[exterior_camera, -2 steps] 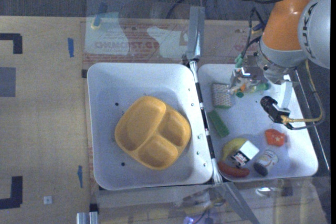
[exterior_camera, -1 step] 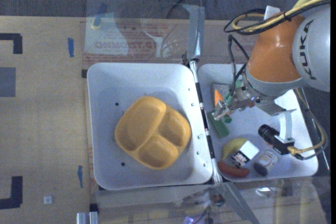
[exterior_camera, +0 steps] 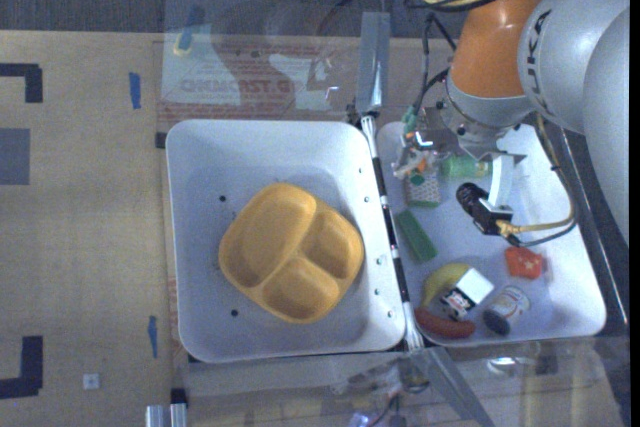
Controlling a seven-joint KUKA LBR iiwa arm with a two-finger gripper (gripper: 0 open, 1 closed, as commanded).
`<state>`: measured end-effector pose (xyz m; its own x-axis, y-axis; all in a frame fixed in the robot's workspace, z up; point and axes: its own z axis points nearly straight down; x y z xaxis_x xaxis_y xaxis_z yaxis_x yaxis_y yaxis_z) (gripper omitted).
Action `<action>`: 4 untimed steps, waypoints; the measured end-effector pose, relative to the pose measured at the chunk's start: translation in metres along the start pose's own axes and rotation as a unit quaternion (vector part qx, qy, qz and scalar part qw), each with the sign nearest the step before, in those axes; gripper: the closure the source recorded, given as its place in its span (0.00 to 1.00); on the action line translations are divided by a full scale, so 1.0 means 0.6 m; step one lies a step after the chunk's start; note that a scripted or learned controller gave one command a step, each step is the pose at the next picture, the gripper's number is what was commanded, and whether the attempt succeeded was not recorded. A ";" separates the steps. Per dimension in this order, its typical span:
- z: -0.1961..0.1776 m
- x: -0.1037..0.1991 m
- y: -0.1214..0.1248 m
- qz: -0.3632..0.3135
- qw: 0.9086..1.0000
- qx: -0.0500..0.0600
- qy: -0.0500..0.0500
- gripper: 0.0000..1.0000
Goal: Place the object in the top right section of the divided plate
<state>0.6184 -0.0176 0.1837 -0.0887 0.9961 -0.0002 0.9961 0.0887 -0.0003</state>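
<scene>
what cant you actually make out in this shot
- Hand, camera view: the arm's orange band and wrist cover it from above, so finger state is hidden.
- Small green item beside the hand: partly covered, identity unclear.
- Items in the right bin's near corner: too small and overlapped to identify.
- Yellow divided plate: fully visible.

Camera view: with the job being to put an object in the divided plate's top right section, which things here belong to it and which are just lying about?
Belongs to the job:
- yellow divided plate in the left bin
- gripper, low over the right bin

Just lying about, unless one is the object meant:
- green block
- yellow ball
- orange piece
- small can
- white box
</scene>
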 end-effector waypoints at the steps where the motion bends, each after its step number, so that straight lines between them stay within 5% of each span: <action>1: 0.001 0.041 -0.168 -0.007 1.000 0.001 0.000 1.00; 2: 0.001 0.068 -0.105 -0.046 0.999 0.000 0.000 1.00; 4: -0.014 -0.095 -0.003 -0.077 0.997 -0.001 0.000 1.00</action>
<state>0.6218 -0.0745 0.1920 -0.2415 0.9704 -0.0011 0.9704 0.2415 0.0008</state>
